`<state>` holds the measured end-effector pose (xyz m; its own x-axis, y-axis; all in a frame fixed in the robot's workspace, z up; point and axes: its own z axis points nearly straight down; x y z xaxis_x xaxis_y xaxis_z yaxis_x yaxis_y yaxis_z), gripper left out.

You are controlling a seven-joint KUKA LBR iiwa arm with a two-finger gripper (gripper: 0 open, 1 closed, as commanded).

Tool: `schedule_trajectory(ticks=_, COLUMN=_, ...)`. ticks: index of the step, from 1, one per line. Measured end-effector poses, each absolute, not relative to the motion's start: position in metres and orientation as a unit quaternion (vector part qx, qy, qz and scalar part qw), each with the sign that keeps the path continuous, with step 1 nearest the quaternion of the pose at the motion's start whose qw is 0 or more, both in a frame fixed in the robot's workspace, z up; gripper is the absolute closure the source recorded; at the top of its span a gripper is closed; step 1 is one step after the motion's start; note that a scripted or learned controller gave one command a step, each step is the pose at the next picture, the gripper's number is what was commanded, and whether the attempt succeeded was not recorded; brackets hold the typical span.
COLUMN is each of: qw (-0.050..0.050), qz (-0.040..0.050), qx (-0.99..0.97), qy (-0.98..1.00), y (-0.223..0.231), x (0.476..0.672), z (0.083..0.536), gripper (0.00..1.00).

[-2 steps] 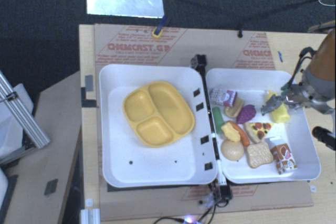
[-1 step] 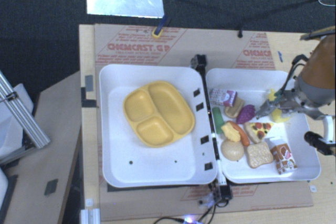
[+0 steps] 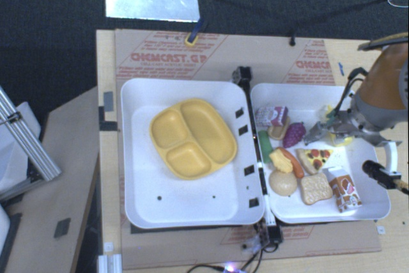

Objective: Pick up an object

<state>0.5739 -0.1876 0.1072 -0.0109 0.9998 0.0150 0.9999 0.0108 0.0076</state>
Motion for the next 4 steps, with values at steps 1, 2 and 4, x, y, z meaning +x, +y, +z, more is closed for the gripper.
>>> schedule_trajectory(ticks=1, qw=-0.002, qz=-0.0047, qx=-0.704, qy=-0.711, y=-0.192, x=0.573, z=0.117, gripper=1.0)
schedule_trajectory(ticks=2, qw=-0.003, qz=-0.0017, qx=-0.705, qy=-0.709, y=-0.188, x=0.583, z=0.166, gripper=1.0)
schedule_trajectory(ticks=4, qw=-0.001, qz=-0.0021, qx=-0.704, qy=-0.71, y=-0.134, x=0.593, z=0.231, gripper=1.0)
